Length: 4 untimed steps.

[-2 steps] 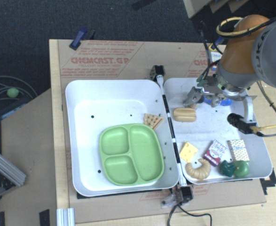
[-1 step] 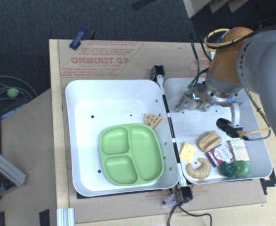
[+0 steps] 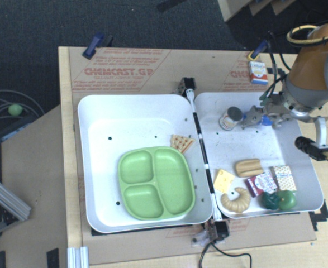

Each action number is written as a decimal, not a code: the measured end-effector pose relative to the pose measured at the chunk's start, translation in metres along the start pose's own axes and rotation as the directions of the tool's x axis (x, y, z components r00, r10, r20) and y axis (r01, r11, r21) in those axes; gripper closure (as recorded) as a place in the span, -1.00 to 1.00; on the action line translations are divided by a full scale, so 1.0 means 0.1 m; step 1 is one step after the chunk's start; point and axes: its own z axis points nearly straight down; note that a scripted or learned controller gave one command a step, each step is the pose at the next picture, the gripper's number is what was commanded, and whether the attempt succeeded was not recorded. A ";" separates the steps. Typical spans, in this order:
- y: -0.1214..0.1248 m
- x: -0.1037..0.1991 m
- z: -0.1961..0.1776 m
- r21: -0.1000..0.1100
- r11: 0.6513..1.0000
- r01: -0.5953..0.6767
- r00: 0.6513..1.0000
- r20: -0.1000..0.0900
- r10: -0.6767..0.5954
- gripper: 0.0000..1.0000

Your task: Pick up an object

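A: Where is the small can point(image 3: 229, 118)?
B: In the right bin point(image 3: 298, 149), touching the tip of the claw point(image 3: 247, 119). How open the claw is, I cannot tell.
A: The risk?
B: It can roll away from the claw instead of being gripped.

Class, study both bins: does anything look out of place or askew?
One thing: the waffle piece in the left bin lies on the bin floor beside the green divided plate, off its top right corner, while the other toy foods cluster in the right bin.
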 end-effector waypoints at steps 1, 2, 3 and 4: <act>0.40 -0.39 0.53 0.003 1.000 0.002 1.000 -0.003 -0.002 -1.00; 0.31 -0.15 0.52 0.004 1.000 0.003 1.000 -0.004 -0.003 -1.00; 0.41 0.19 0.52 0.001 1.000 0.003 1.000 -0.004 -0.003 -1.00; 0.14 0.29 0.52 0.005 1.000 0.001 1.000 -0.004 -0.001 -1.00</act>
